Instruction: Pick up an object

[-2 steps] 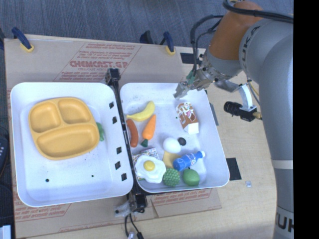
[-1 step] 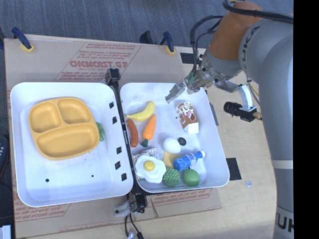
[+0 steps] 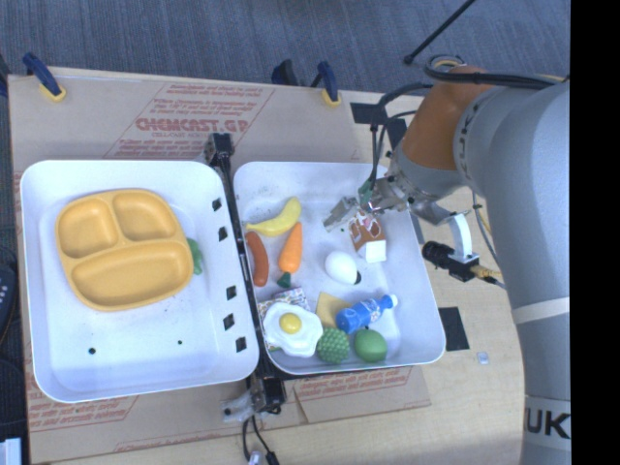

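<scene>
toy food in the right bin (image 3: pixel 417 289)
banana (image 3: pixel 275 219), carrot (image 3: pixel 291 247), sausage (image 3: pixel 257 258), white egg (image 3: pixel 341 266), fried egg (image 3: pixel 291 326), blue bottle (image 3: pixel 367 312), two green pieces lie scattered.

We see grey carpet (image 3: pixel 194 17) along the top, ribbed in texture. Below it lies a cardboard sheet (image 3: pixel 184 114) with red print, covering the bench. Blue clamps (image 3: pixel 44 76) pin its far edge, one at the left corner and another (image 3: pixel 327 80) near the middle. A thin black rod (image 3: pixel 455 15) slants across the carpet at upper right. Light is even and soft.
</scene>
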Tool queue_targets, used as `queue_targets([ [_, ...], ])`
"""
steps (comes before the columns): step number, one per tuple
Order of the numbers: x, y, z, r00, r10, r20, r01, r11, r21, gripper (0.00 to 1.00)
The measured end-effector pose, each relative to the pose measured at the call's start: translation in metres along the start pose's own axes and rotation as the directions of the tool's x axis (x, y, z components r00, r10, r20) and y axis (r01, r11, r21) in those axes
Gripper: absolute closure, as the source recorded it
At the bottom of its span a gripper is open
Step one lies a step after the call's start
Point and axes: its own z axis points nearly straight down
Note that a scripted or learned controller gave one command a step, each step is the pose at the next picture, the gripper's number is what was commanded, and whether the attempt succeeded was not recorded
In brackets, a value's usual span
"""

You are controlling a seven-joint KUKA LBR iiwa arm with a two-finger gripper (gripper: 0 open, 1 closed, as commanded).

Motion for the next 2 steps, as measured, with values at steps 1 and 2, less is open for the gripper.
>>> queue_targets([
  [1,-0.0022,0.0007,-0.0116,1.000,-0.004,0.007,0.004,1.000,-0.002,1.00],
  [2,-0.0021,0.0005,-0.0114,1.000,-0.004,0.007,0.004,1.000,-0.002,0.00],
])
